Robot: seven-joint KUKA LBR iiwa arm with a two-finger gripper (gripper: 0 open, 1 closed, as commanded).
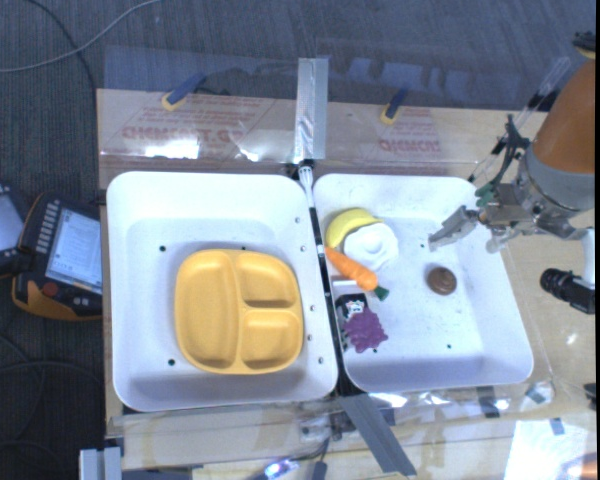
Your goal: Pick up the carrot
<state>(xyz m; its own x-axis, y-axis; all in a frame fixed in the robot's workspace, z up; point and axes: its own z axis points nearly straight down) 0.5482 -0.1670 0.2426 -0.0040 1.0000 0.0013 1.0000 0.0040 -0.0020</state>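
The carrot (348,266), orange with a green tip toward the lower right, lies along the left wall of the right bin (480,358), touching a yellow and white object (362,236) above it. My gripper (464,236) hovers over the upper right part of the same bin, well to the right of the carrot. It is open, its fingers (448,231) are spread, and nothing is between them.
A small brown round object (441,280) sits below the gripper. A purple grape bunch (364,329) lies below the carrot. The left bin (140,218) holds a yellow divided plate (240,308). A handheld control pendant (55,258) rests at far left.
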